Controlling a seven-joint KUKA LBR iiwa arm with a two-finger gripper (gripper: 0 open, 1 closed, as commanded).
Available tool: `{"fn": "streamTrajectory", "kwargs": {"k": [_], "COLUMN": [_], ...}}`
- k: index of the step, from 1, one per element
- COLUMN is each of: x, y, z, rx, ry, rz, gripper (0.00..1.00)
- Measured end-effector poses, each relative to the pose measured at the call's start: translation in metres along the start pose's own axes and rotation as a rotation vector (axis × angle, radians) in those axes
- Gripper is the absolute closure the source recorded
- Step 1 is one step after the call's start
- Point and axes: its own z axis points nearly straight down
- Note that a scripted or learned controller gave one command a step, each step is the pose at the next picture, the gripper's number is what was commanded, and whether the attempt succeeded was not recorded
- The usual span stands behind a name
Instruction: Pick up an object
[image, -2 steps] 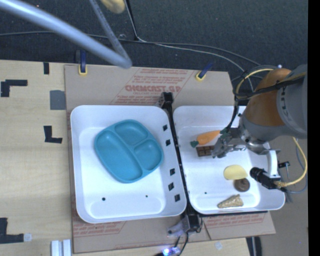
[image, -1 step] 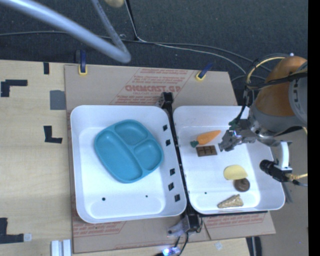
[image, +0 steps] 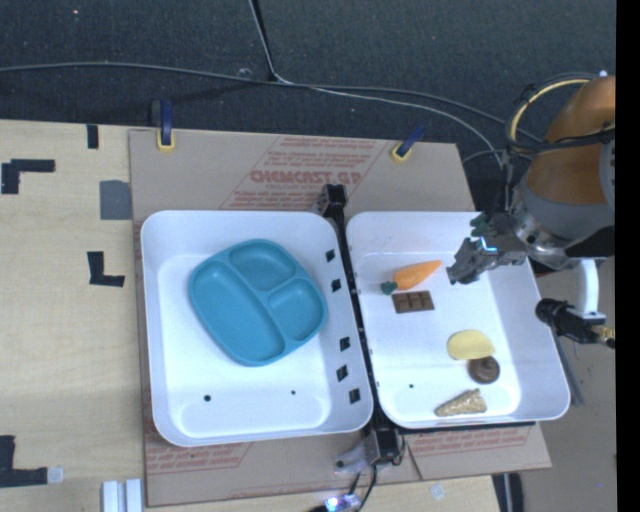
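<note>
Several small objects lie in the right bin (image: 520, 330): an orange carrot (image: 416, 273) with a green top, a brown chocolate bar (image: 412, 302), a yellow chip-like piece (image: 468, 345), a dark brown round piece (image: 485, 370) and a tan wedge (image: 461, 404). My gripper (image: 470, 262) hangs over the bin's upper right part, just right of the carrot and apart from it. I see nothing between its fingers.
The left bin (image: 165, 300) holds a blue divided plate (image: 258, 300). A black divider (image: 345, 300) runs between the bins. Both bins rest on a cardboard sheet (image: 290, 170) clipped at the back. Cables cross the dark floor behind.
</note>
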Motion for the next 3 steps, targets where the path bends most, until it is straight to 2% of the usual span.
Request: {"fn": "streamTrajectory", "kwargs": {"k": [1, 3], "x": [0.056, 0.154], "y": [-0.002, 0.025], "z": [-0.001, -0.006], "rx": [0.006, 0.006], "ry": [0.002, 0.002], "rz": [-0.003, -0.004], "gripper": [1.00, 1.00]}}
